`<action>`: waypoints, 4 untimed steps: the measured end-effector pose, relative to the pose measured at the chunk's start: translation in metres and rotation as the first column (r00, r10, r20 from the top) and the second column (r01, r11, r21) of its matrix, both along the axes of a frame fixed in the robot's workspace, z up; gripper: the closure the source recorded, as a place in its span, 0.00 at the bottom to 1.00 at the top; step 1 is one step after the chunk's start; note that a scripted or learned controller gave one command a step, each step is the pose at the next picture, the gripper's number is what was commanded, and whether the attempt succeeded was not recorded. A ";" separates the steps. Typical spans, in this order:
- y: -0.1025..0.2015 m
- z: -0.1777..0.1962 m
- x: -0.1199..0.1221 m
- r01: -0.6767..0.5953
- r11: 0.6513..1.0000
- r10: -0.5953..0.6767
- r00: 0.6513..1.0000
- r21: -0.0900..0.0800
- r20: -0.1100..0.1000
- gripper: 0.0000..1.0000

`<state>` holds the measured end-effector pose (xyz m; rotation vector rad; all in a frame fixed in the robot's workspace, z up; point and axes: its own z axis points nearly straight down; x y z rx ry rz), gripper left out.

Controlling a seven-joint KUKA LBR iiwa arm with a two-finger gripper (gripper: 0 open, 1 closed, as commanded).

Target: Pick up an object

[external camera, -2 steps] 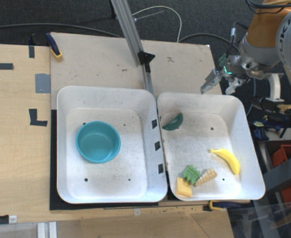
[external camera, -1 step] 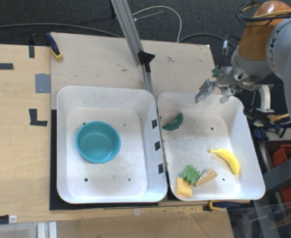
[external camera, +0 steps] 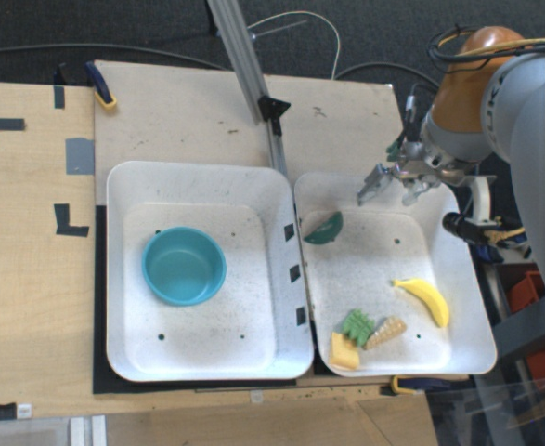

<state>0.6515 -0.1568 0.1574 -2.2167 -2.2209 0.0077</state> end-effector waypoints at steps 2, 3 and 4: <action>0.010 -0.046 0.001 -0.001 1.000 0.001 1.000 0.000 0.004 1.00; 0.017 -0.001 0.001 0.000 1.000 0.000 1.000 0.001 0.009 1.00; 0.025 0.061 0.002 0.000 1.000 0.000 1.000 0.000 0.011 1.00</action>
